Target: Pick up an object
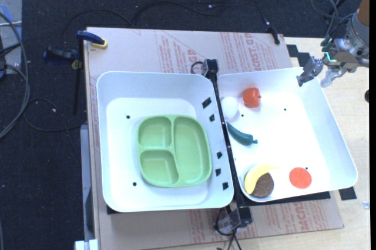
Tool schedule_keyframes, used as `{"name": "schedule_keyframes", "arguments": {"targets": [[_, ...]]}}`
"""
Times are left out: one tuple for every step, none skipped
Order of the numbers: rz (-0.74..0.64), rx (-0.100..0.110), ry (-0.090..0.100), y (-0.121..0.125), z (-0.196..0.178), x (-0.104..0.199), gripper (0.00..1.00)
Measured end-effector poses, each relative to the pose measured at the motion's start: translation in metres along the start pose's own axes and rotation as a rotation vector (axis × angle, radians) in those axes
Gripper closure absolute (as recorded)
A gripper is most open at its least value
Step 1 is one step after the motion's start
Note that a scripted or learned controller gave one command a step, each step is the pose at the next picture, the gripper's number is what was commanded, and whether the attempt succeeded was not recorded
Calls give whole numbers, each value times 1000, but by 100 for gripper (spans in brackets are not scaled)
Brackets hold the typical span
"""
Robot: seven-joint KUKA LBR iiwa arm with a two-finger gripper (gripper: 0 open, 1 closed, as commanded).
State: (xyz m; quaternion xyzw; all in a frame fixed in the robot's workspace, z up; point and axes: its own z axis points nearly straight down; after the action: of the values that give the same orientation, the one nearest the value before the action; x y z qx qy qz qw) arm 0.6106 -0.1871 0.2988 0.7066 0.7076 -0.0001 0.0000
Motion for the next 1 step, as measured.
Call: {"name": "schedule_keyframes", "arguments": {"targets": [[0, -1, 0, 0, -10, 0, 100]]}}
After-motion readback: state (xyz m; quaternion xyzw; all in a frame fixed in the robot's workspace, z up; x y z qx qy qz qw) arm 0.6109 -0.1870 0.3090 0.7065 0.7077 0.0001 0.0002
